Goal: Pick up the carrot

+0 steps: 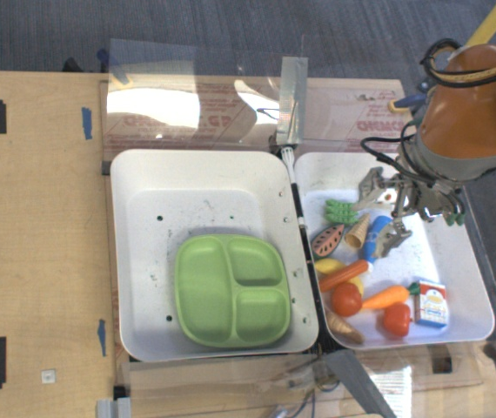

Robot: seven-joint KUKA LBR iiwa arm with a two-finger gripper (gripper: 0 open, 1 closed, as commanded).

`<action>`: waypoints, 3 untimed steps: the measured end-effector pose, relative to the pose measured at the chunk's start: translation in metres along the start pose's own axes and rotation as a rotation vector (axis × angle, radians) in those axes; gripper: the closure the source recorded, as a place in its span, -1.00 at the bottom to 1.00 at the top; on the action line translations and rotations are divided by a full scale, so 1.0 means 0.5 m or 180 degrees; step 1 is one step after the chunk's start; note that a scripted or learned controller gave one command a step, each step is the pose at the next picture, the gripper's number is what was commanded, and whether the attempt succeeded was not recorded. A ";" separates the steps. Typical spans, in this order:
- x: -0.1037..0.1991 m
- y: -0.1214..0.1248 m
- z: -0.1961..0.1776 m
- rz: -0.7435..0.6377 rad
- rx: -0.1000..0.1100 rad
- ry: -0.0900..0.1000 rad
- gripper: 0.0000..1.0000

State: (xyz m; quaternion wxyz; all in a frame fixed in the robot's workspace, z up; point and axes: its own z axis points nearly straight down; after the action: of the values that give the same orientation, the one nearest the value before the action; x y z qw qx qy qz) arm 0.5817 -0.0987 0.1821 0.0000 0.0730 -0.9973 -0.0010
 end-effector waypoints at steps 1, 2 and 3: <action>0.071 0.008 0.166 -0.0162 0.0015 -0.0034 -1.00; 0.183 -0.002 0.183 0.0121 0.0014 -0.0054 -1.00; 0.173 -0.002 0.157 0.0113 0.0030 -0.0102 1.00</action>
State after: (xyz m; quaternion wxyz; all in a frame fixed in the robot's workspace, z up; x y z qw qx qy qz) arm 0.4965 -0.1120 0.1038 -0.0164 0.0552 -0.9983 0.0024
